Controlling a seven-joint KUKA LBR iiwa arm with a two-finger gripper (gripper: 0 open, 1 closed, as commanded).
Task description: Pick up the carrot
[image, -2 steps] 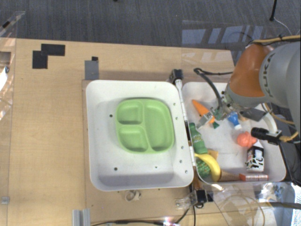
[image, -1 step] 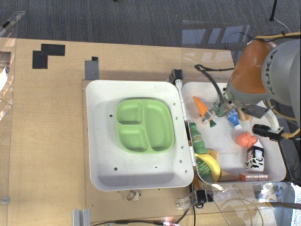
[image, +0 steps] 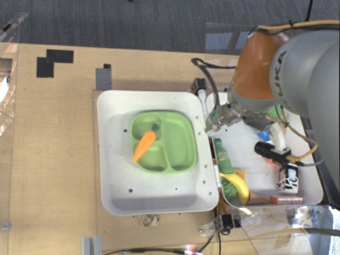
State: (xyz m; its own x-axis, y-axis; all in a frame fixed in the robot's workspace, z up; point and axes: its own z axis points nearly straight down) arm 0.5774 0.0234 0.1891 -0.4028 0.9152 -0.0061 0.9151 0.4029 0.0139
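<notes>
Nearest you, at the near edge of the right white bin [image: 313, 195], lie a yellow banana [image: 237, 186] and, toward the near right corner, a small black-and-white patterned carton [image: 287, 179]. Just beyond the banana, along that bin's left wall, a green bottle [image: 223, 157] lies lengthwise.

In the left white bin [image: 114, 185] you see a light green divided plastic tray [image: 180, 139] sitting around the middle. The bright orange carrot [image: 144, 145] rests on the tray's left side, across the divider ridge. Its long axis runs diagonally: the narrow tip points toward the bin's near left corner, while the thick end with a dark green stub points up and right, toward the far side. It looks smooth, tapered and toy-like.

Farther back, the grey arm with its orange band [image: 255, 62] hangs over the right bin's far left corner. You cannot tell the gripper's state from here.
</notes>
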